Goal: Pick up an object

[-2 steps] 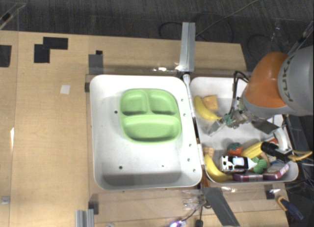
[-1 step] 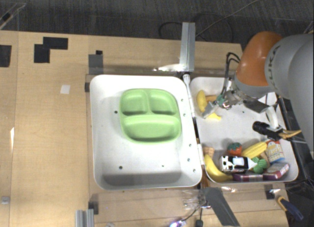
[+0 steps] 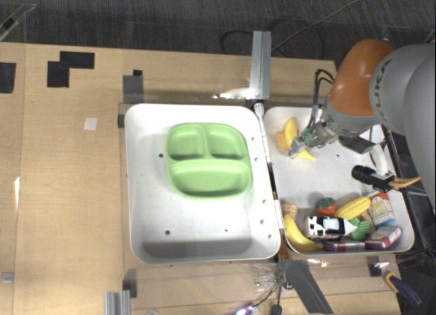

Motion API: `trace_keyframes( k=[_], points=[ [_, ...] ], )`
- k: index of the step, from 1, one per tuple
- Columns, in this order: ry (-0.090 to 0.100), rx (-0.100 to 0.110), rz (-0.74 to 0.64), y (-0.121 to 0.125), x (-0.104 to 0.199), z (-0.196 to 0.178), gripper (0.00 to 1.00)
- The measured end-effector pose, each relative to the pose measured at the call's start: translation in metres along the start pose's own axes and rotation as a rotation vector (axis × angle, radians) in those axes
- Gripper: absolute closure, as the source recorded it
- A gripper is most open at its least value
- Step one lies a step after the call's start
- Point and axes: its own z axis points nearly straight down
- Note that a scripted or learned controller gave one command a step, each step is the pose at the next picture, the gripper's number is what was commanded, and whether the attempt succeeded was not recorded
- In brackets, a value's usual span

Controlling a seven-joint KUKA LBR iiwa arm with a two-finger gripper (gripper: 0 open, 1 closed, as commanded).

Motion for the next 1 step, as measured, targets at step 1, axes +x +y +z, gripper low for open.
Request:
trace_keyframes(
  k=[1],
  points=[
    [0.003, 0.013, -0.018, -0.0425, 0.038, -0.0853, 1.0]
  ],
)
